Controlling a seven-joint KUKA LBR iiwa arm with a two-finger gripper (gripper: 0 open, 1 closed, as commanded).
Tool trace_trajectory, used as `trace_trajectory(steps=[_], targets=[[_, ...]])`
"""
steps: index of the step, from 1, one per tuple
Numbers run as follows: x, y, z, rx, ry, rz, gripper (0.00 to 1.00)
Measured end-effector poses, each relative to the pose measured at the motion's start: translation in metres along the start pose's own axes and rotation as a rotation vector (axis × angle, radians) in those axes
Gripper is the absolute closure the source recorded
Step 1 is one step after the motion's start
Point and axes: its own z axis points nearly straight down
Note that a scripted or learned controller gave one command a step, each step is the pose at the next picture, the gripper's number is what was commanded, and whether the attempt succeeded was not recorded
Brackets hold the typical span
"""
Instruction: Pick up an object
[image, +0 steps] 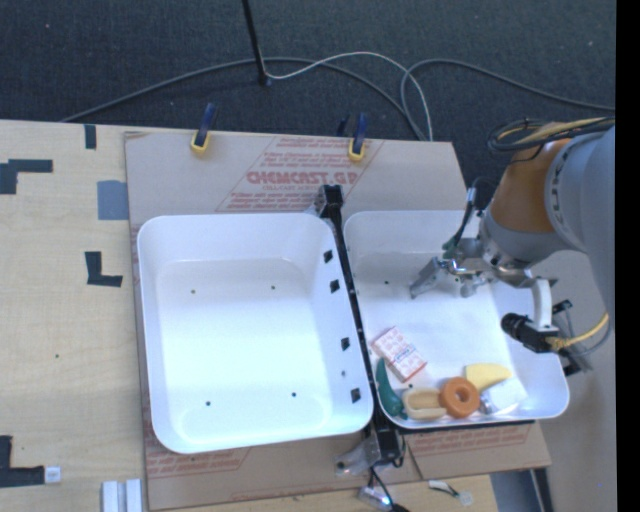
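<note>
Standing at the near edge: the clutter sits in the near corner of the right bin (455, 320), well apart from the arm.
Orange ring (461, 397): small, doughnut-shaped, lying flat and touching a tan, bun-like piece (425, 403); I'd guess it is light and firm, and a finger dropped into its hole would give a sure grip.
Yellow wedge (487, 376): just behind the ring, looks like toy cheese; probably light, smooth, a bit slippery on its sloped faces.
Green piece (387, 390): a thin curved sliver against the bin's left wall, awkward to reach.
Small carton (398, 353): white with red print, lying flat and tilted, a little apart from the pile; likely the easiest pick, light and stiff, best pinched across its narrow sides. Its print is too small to read.
White object (505, 400): at the near right corner, too washed out against the bin to identify.
Left bin (240, 335): bare white floor with a few dark dots.
Gripper (440, 277): hanging over the far half of the right bin with nothing between its fingers; the fingers look parted, pointing left.
Arm (560, 195): grey with its orange band, coming in from the right.
Cardboard sheet (290, 175): beneath both bins, red lettering reading roughly "CHEMCAST G.P.", pinned by two yellow-and-blue clamps (203, 133) at the far edge.
Cables (330, 65): trailing over dark floor beyond.
</note>
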Motion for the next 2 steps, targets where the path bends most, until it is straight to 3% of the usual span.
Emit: trace_trajectory(steps=[1, 2], targets=[[0.017, 0.055, 0.01, -0.004, 0.0, -0.003, 0.0], [0.008, 0.031, 0.021, -0.004, 0.0, -0.001, 0.0]])
